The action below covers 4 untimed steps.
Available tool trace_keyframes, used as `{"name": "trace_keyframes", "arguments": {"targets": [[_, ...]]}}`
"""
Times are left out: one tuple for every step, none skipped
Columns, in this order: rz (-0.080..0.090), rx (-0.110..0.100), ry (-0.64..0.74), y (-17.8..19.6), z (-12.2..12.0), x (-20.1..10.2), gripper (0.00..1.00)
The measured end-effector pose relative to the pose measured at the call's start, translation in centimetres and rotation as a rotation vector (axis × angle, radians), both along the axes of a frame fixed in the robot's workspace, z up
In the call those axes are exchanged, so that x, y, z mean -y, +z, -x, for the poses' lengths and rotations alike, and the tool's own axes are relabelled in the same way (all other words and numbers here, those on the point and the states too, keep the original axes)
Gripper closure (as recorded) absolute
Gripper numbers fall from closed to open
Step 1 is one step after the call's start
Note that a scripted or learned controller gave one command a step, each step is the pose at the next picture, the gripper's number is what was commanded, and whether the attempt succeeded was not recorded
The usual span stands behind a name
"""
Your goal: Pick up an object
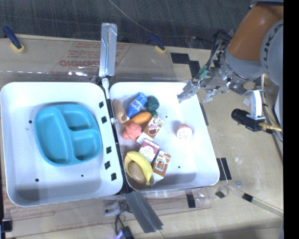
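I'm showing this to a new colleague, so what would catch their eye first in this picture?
Probably the bright blue divided tray lying alone in the left bin. Next, the colourful heap of toy food crowded along the left side of the right bin, with a yellow banana at its near end. The gripper hangs above that bin's far right corner.

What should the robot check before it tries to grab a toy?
1. End effector over the toy bin: ok, above the right white plastic bin, at its far edge.
2. Holding nothing: cannot tell.
3. Easy target: ok, the small round pink-and-white toy lies alone.
4. Crowded toys: not ok, the yellow toy banana and orange toy carrot touch neighbours.
5. Blue sectioned plastic tray out of the way: ok, in the left bin.
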<state>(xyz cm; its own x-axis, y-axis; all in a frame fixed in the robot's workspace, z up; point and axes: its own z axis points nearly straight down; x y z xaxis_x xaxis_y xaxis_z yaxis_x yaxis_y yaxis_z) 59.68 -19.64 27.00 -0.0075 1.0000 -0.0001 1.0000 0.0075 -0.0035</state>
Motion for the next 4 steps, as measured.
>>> {"name": "trace_keyframes", "arguments": {"targets": [[-0.001, -0.006, 0.072, -12.6, 3.5, -5.0, 0.00], [-0.001, 0.003, 0.339, -12.3, 0.0, -10.0, 0.00], [0.013, 0.033, 0.571, -16.3, -0.5, -9.2, 0.00], [0.013, 0.033, 0.571, -16.3, -0.5, -9.1, 0.00]]}}
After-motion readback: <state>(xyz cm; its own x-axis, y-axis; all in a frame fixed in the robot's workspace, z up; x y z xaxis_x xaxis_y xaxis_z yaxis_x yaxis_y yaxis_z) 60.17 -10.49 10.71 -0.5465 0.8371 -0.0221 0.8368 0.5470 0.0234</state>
